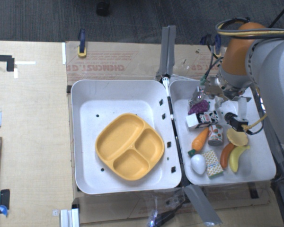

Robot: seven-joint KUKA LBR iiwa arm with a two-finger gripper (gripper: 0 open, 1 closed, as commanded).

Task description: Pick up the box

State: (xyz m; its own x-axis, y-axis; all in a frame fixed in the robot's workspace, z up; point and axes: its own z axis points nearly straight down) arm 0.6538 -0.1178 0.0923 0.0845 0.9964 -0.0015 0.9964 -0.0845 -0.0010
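Camera view from above gives us 2 shallow white plastic bins side by side: the left bin (pixel 85 126) and the right bin (pixel 260 169). We see the grey arm with its orange band (pixel 239 53) come in from the right, and its bulk covers the right bin's far corner. The gripper (pixel 217 94) sits low over the back of that bin, tangled with cables and dark metal parts, and we cannot tell whether it is clenched, released or grasping anything.

We make out the small white rectangular box with dark markings (pixel 201 119) lying flat just below the gripper, its upper edge hard to separate from a crinkled purple item (pixel 199 107) beside it. Near them lie a tapered orange carrot (pixel 199 139), a small can with a red label (pixel 216 135), a smooth white egg (pixel 198 163), a speckled yellow-green sponge block (pixel 212 163), a curved yellow banana (pixel 235 158) touching an orange-red sausage shape (pixel 226 156), and a pale yellow chip-like disc (pixel 237 137).

A glossy yellow plastic tray with 3 rounded compartments (pixel 129 147) rests tilted in the left bin.
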